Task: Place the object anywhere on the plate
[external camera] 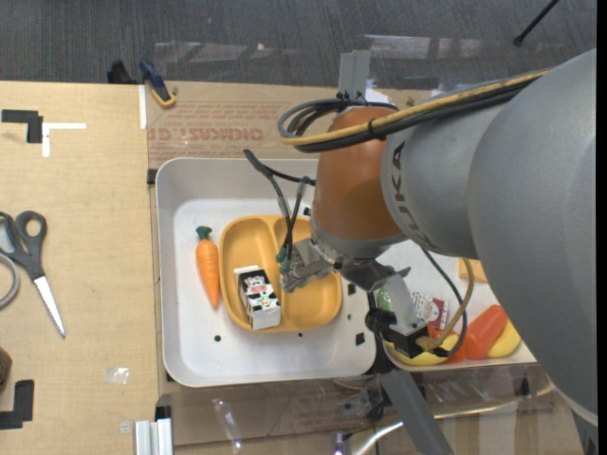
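At the far left, on the pale wooden desk (85, 254), a pair of grey-handled scissors (36, 268) lies with its blades pointing toward the lower right; a second ring handle beside it is cut off by the frame edge. Black marker shapes sit near the top and bottom left corners, the lower one partly cropped.

Next comes the left white bin (175, 282), whose right wall is hidden behind the arm. Inside it, an orange toy carrot (208, 268) with a green top lies lengthwise along the left side of a yellow plate (248, 245), very near the rim or touching it. The plate is divided into sections, though the arm covers its upper right part. A small white box (257, 298) printed with dark pictures lies on the plate's lower left section, reaching toward its front rim.

Above the plate's middle hangs the pincer (296, 265), a dark metal cluster under the orange wrist band; how its fingers are set cannot be told, as cables and shadow cover them, and the box lies apart from it.

Further right, the grey arm (531, 216) blocks most of the second bin (474, 368). Past it, a red and yellow item and a printed packet peek out, too covered to identify.
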